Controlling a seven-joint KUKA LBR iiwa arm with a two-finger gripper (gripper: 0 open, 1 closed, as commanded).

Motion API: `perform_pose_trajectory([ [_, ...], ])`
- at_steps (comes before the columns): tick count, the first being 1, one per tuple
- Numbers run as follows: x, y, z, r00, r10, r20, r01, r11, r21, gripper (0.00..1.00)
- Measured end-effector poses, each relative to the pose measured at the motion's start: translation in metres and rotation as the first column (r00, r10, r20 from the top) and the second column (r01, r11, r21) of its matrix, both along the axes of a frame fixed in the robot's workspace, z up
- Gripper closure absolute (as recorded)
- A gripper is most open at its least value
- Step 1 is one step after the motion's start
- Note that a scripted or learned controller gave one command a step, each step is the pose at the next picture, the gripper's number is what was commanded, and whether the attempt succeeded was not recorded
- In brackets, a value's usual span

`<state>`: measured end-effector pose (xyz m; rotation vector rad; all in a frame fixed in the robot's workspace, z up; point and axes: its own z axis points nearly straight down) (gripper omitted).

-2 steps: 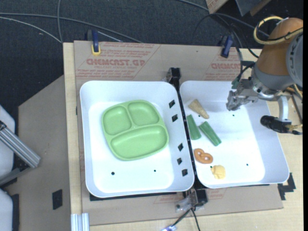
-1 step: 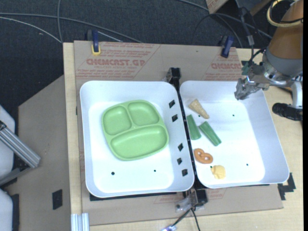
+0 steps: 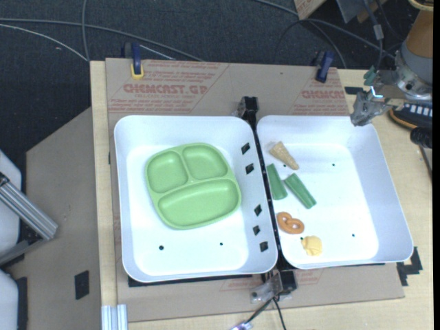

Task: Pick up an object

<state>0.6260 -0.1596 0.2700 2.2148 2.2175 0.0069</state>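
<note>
In the right white bin, nearest, a small yellow lump is seen, then an orange pretzel-shaped piece, two green sticks and a tan cone. A green divided plate is held in the left bin. At the far right corner the pincer is seen; its opening cannot be told.

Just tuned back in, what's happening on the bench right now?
The grey arm's end effector sits at the far right corner of the right white bin, with nothing between its fingers. The small items lie along that bin's left side: a tan cone-shaped piece, two green sticks, an orange pretzel-shaped piece and a small yellow lump. The left white bin holds a green divided plastic plate. No pick has happened yet.
</note>
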Motion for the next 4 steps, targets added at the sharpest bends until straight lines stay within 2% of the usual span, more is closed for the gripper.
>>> perform_pose_trajectory([
  [1,-0.018,0.043,-0.004,1.000,0.003,-0.011,-0.002,1.000,0.004,1.00],
  [2,-0.025,0.086,-0.017,1.000,0.002,-0.012,-0.002,1.000,0.004,1.00],
  [4,-0.045,0.193,-0.048,1.000,0.004,-0.013,-0.004,1.000,0.004,1.00],
])
